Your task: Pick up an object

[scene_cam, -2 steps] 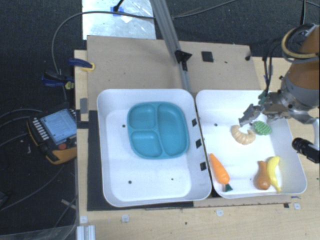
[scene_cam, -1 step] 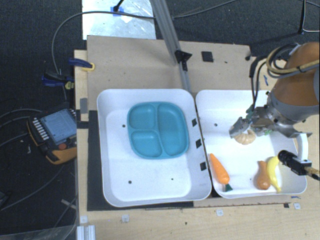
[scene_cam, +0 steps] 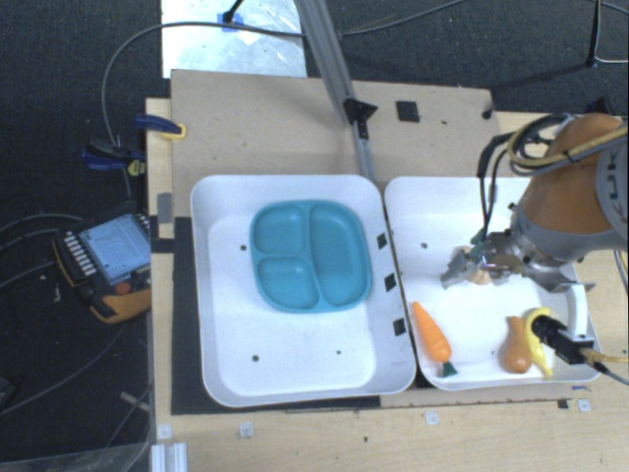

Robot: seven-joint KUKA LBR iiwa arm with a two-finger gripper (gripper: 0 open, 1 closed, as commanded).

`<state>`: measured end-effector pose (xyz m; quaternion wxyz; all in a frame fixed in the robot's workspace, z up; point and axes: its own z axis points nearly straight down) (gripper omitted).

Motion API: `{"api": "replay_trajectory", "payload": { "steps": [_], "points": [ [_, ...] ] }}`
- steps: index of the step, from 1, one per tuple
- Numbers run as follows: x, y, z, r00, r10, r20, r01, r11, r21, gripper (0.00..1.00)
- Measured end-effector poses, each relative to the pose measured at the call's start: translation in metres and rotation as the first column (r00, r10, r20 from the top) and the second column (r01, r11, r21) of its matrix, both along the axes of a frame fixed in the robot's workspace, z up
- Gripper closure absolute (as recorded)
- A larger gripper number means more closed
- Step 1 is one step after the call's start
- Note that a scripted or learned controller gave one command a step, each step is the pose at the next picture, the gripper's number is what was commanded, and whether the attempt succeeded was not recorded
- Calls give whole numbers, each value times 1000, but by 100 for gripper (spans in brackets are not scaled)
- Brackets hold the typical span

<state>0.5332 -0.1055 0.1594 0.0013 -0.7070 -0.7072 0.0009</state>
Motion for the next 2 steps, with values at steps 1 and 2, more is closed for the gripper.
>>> {"api": "replay_trajectory", "payload": {
  "steps": [1, 2],
  "points": [
    [-3, 1, -63, 1000, 0, -1, 0, 1000, 0, 0],
    [-1, 1, -48, 1000, 1, 6, -1, 1000, -1, 100]
  ]
}}
